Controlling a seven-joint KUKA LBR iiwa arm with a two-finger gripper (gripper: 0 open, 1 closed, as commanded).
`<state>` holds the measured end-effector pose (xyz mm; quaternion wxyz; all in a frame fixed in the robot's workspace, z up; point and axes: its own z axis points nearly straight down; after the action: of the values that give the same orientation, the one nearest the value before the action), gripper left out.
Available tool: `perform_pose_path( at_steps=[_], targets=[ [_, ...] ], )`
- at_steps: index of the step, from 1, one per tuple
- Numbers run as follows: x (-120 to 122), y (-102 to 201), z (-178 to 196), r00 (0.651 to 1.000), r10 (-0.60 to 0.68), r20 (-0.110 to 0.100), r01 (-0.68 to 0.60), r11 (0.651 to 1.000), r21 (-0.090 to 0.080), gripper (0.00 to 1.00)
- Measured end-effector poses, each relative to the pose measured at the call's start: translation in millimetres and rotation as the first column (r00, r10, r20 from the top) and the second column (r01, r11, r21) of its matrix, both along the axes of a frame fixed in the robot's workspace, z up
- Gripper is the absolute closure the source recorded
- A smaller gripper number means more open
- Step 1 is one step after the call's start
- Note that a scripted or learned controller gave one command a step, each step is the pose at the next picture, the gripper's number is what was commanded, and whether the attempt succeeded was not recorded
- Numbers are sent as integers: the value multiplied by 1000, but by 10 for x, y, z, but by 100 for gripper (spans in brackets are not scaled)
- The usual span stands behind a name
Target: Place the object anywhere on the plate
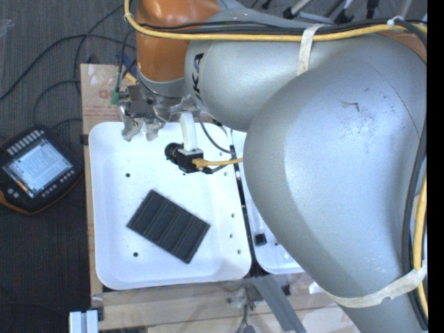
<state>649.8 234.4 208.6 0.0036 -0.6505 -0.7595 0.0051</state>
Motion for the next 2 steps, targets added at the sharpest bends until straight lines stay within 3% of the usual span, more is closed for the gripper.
perform_pose_path(
  at_steps=[2],
  targets=[
    [-6, 6, 158, 1000, 0, -5, 0, 1000, 0, 100]
  ],
)
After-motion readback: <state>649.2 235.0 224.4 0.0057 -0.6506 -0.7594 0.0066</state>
